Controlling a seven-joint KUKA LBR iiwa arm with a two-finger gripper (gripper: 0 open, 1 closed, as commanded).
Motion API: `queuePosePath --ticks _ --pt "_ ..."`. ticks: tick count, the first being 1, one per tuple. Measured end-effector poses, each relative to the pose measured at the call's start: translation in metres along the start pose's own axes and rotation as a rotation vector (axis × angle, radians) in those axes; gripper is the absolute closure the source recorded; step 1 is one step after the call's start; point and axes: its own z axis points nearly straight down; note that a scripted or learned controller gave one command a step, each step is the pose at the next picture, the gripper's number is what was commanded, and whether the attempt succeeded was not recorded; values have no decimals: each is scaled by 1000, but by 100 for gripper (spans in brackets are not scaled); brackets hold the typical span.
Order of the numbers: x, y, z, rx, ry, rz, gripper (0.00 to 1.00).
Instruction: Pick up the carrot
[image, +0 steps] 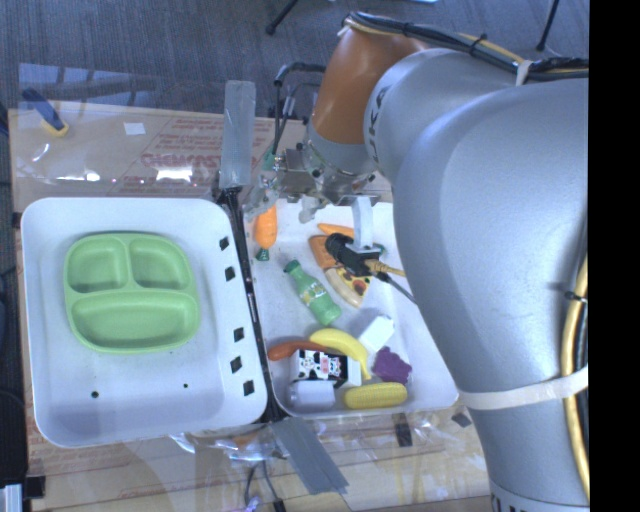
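1. Clear plastic sheeting covers the bench behind two shallow white bins that sit side by side, with a dark carpeted floor beyond it.
2. Reaching in from the right, the grey arm with its orange band fills much of the right bin's side and hides part of it.
3. Its gripper hangs over the far left corner of the right bin, just above the carrot; whether it is released or clenched cannot be told from here, and nothing can be seen in its grasp.
4. The carrot is a short orange piece lying near the far end of the right bin, close beside the divider between the bins, its length running roughly away from the camera. Whether the gripper touches it cannot be told.
5. Near it in the same bin lie a green bottle, a slice of pizza under a black part of the tool, a banana, a purple bunch of grapes, a corn cob, a small white block and a black-and-white carton.
6. A green divided plate rests in the left bin, well apart from the carrot.
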Motion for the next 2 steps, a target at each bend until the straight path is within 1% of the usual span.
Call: queuePosePath --ticks 1,2 --pt "-2 -2 4 8 -1 2 0" --pt "-70 -2 70 13 -1 -122 0"
